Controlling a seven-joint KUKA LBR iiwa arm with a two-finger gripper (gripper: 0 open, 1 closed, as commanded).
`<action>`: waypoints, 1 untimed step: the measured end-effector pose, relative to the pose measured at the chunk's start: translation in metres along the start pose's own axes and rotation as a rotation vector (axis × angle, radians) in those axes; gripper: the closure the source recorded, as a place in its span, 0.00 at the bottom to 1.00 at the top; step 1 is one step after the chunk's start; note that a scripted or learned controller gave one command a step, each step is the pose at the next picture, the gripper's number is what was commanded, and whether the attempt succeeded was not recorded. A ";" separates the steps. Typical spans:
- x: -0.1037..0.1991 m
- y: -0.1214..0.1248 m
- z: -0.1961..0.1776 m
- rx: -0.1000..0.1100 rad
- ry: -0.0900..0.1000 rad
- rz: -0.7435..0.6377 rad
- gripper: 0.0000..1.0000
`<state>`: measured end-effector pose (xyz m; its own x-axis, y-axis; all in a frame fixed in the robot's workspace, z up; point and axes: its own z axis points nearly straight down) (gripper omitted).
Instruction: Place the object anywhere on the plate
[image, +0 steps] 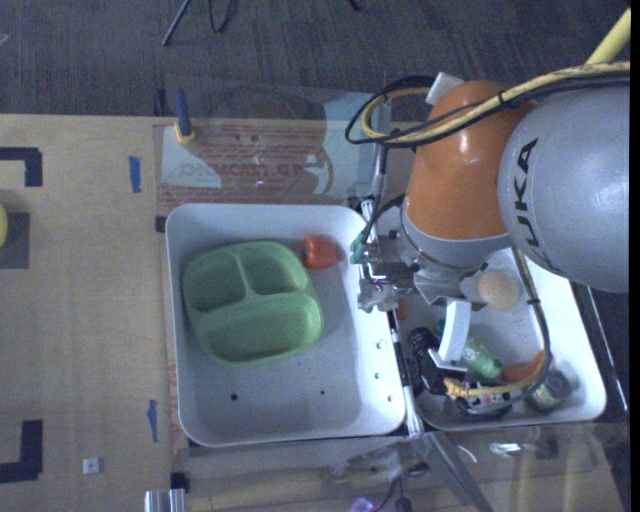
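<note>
A green divided plate (252, 299) lies in the left white bin (300, 415), toward its upper left. A small red-orange object (320, 252) rests on the bin floor just off the plate's upper right corner, touching or nearly touching its rim. The grey arm with its orange band (455, 165) hangs over the divide between the two bins. My gripper (383, 290) shows as dark metal parts under the wrist, at the left bin's right wall, to the right of the red-orange object. Nothing is seen held in it.
The right bin (590, 395) holds a beige egg-like ball (497, 290), a white piece (455, 332), a green item (482, 361), an orange stick-like thing (526, 367), black items (428, 362) and a small round tin (550, 389). Blue tape marks dot the wooden bench (80, 300).
</note>
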<state>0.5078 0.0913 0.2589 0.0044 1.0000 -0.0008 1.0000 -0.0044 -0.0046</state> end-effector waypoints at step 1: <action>0.128 0.038 -0.008 -0.004 0.000 0.143 1.00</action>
